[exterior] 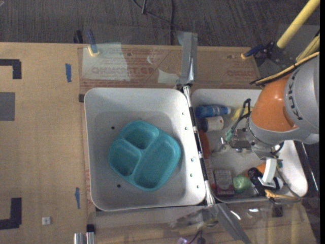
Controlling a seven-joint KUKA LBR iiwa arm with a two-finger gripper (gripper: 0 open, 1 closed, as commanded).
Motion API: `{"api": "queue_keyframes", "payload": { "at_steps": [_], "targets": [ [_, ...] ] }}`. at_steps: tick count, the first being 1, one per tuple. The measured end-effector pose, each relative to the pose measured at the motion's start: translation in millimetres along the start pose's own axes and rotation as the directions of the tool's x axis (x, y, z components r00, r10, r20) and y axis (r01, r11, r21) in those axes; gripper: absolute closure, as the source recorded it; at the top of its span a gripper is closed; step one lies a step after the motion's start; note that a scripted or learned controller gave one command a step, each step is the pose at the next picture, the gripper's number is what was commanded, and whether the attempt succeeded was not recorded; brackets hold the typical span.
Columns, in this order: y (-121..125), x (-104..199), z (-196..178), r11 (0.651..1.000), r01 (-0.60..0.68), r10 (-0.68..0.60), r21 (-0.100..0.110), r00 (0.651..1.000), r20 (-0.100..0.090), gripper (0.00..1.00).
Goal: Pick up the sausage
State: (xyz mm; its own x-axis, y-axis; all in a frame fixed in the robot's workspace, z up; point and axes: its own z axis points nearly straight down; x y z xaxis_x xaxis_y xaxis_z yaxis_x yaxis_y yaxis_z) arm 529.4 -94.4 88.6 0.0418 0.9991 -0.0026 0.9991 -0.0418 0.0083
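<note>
The sausage (204,142) looks like a thin reddish-orange piece lying lengthwise along the left wall of the right bin (299,182). The gripper (234,140) hangs low over the middle of that bin, under the arm's orange band (271,113). It is a short way right of the sausage, and I see nothing held in it. The arm's body hides part of the bin floor on the right.
In the right bin lie a blue bottle (212,110), a cream cylinder (216,122), a yellow piece (236,114), a brown packet (223,181), a green item (241,182) and an orange item (261,166). The left bin (96,136) holds a teal divided plate (144,154).
</note>
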Motion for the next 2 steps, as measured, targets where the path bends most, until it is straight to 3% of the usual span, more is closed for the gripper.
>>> {"api": "queue_keyframes", "payload": {
  "at_steps": [1,2],
  "targets": [
    [1.5,-2.4,-11.0,1.000,-0.003,0.003,-0.006,1.000,0.003,1.00],
    [1.4,-2.4,-10.9,1.000,-0.003,0.003,-0.006,1.000,0.003,0.00]
  ]
}}
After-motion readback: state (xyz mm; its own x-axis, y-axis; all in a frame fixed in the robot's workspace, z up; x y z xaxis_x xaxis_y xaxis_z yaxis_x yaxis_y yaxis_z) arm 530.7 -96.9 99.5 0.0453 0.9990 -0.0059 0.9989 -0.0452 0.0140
